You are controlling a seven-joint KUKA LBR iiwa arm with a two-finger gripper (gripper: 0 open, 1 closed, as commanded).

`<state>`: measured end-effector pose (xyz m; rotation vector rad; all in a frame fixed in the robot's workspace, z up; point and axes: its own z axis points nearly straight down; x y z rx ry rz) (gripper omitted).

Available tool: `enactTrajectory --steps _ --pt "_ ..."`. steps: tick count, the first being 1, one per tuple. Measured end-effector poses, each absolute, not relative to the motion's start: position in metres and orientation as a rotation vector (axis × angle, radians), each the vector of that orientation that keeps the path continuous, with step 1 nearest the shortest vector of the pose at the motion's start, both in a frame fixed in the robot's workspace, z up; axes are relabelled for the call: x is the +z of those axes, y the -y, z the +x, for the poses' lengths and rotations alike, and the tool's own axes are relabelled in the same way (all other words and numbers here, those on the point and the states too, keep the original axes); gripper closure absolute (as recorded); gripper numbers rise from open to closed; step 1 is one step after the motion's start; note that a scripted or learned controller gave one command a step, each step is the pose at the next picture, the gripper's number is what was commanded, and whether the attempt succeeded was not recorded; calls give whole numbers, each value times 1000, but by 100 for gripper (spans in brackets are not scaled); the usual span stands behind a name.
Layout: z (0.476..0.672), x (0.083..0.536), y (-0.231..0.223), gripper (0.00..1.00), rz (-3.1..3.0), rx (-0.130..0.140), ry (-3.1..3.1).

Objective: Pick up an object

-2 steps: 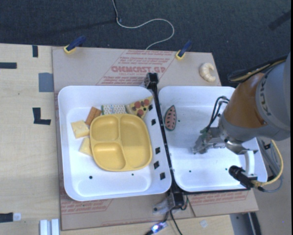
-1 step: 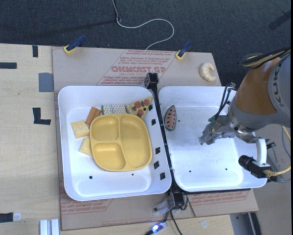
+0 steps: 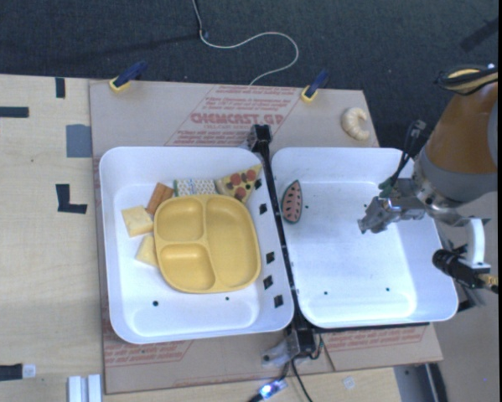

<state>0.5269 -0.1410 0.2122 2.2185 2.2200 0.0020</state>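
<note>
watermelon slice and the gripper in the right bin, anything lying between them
Nothing. In the camera view, the stretch between the watermelon slice by the right bin's left wall and the gripper is bare white bin floor.

A white cable is lying looped on dark carpet at twelve o'clock; two blue-yellow clamps are pinning a cardboard sheet.

two bins — one yellow tray, one watermelon slice

bench bears cardboard sheet under two bins.
</note>
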Motion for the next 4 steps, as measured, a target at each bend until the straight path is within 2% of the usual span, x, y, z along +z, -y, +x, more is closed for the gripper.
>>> enactTrajectory --steps 1,2,4 --pt "527 225 140 100 2220 0 -2223" --pt "530 234 85 100 2215 1 -2231" --pt "551 217 -5 100 2217 -2 -2229"
